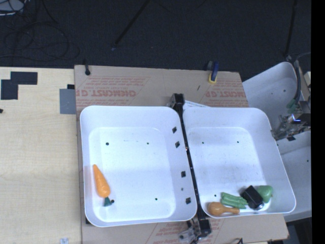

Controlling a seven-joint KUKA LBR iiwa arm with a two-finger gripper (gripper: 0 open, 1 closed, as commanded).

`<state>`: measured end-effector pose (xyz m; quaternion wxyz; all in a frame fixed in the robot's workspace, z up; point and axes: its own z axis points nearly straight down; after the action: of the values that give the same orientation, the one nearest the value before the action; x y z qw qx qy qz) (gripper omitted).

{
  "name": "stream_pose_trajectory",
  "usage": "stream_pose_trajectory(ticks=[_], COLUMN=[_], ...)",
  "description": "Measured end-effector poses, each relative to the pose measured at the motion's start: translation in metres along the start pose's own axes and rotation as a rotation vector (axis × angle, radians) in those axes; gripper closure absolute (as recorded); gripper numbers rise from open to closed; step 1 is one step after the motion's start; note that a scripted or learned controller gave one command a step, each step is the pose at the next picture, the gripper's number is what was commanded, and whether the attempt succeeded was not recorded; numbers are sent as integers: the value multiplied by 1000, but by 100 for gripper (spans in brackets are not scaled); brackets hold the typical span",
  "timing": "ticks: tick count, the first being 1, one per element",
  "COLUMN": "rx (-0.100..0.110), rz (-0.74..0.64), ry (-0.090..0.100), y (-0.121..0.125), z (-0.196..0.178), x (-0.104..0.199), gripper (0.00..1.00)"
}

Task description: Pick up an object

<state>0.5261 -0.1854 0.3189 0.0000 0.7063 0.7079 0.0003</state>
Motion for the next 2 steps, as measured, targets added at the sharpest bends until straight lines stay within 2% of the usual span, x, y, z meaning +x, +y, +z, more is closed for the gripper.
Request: stream_pose_trajectory(ticks=[1, 2], rx=[6, -1], rz=[5, 6], ry=[0, -1], y=[-11, -32], z=[41, -2], x=[-29, -29], gripper=[100, 100])
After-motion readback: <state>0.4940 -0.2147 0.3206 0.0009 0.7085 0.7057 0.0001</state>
